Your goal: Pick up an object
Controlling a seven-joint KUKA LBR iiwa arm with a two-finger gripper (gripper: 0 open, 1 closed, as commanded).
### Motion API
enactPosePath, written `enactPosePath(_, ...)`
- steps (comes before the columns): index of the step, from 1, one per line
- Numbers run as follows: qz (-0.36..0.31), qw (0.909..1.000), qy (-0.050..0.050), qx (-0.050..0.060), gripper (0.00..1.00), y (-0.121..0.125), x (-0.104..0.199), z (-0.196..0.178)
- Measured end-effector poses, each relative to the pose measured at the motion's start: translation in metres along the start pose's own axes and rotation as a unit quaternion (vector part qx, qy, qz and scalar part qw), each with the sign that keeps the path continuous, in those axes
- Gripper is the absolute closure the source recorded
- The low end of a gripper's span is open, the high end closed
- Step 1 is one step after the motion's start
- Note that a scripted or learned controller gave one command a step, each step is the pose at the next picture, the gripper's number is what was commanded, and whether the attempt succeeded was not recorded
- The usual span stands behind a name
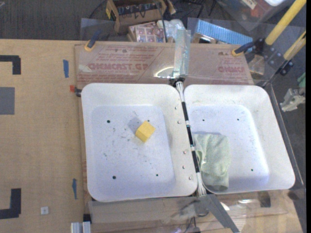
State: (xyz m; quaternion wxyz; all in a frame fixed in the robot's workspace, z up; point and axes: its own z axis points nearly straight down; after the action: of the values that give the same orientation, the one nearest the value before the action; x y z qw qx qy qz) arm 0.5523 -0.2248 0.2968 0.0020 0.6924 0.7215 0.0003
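Fingers: whether wide or narrow cannot be told.

Item 1. Yellow block [145, 131]: small and cube-like, alone on the floor of the left bin [97, 183]. It lies slightly far of the floor's middle, turned corner-on to the bin walls and well apart from all of them.

Item 2. Pale green cloth [214, 159]: crumpled, in the right bin [272, 169]. It sits in the near-left part, against the wall the two bins share, and reaches down to the near rim.

Item 3. Two shallow white bins: side by side with rims touching along the middle. Both floors are speckled with dark marks.

Item 4. Bench [39, 130]: tan board left of the bins, carrying black corner marks and short strips of blue tape [65, 68].

Item 5. Clear sheet with red lettering [121, 67]: lies flat just beyond the far rims, with a yellow clamp [90, 44] at its far-left corner.

Item 6. Cardboard box [136, 8]: far side, among clutter past the bench edge.

Item 7. Yellow pole [289, 13]: slanted, far right.
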Motion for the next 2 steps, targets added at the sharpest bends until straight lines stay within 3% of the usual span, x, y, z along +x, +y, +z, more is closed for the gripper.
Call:
enactPosePath(1,-0.213,0.9770,-0.001,-0.002,1.00,-0.038,0.002,-0.082)
enactPosePath(2,-0.359,0.9334,-0.002,-0.002,1.00,-0.045,0.002,-0.140)
